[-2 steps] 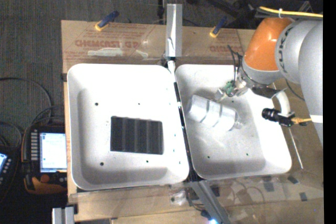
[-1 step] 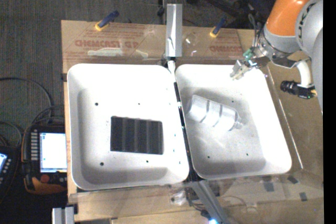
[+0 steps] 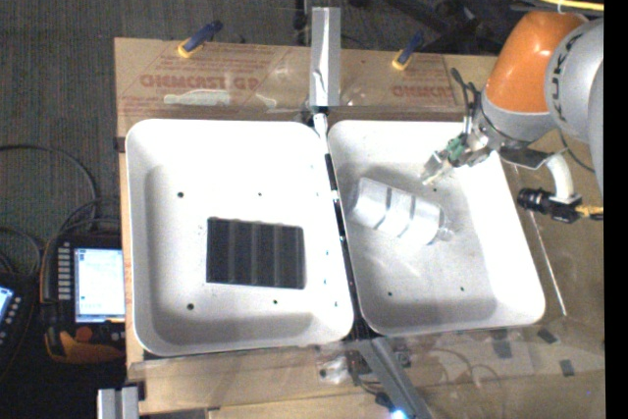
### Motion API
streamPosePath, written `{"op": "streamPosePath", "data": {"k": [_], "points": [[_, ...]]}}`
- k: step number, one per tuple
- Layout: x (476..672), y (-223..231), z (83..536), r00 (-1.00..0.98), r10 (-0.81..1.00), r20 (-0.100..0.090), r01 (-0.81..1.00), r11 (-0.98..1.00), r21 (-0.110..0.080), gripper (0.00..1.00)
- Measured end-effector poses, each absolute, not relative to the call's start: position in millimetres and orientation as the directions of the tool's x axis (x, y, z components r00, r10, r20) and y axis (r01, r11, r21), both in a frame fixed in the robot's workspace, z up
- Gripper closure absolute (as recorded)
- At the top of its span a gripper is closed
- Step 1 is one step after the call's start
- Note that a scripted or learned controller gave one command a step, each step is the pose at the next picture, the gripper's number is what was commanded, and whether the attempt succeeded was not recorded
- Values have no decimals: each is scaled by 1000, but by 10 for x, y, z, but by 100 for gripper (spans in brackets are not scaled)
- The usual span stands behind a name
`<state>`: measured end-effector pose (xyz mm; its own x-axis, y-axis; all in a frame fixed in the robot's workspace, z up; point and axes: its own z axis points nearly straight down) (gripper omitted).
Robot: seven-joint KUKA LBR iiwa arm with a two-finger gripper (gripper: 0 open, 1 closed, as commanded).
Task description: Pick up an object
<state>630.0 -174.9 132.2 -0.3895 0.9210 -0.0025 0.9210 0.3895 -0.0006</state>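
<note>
A pale, whitish cylinder-shaped object (image 3: 397, 212) lies on its side in the right bin (image 3: 491, 299), near that bin's left wall. My gripper (image 3: 437, 168) hangs over the back part of the right bin, just up and right of the cylinder, with a small gap between them. Nothing shows in its grasp. A black ribbed rectangular block (image 3: 255, 253) lies flat in the middle of the left bin (image 3: 157, 211), far from the gripper.
The grey arm with its orange band (image 3: 530, 64) comes in from the upper right over the bin's rim. A metal post (image 3: 323, 59) stands behind the seam between the bins. Two clamps (image 3: 199, 37) hold the board at the back.
</note>
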Motion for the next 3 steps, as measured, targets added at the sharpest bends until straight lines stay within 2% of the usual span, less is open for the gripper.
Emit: {"op": "streamPosePath", "data": {"k": [1,2,3], "points": [[6001,-1982,1014,-423,906,-2,906,423,0,0],[6108,-1724,934,-498,867,-15,867,498,8,0],[6528,-2233,1817,-221,975,-4,975,221,0,0]]}}
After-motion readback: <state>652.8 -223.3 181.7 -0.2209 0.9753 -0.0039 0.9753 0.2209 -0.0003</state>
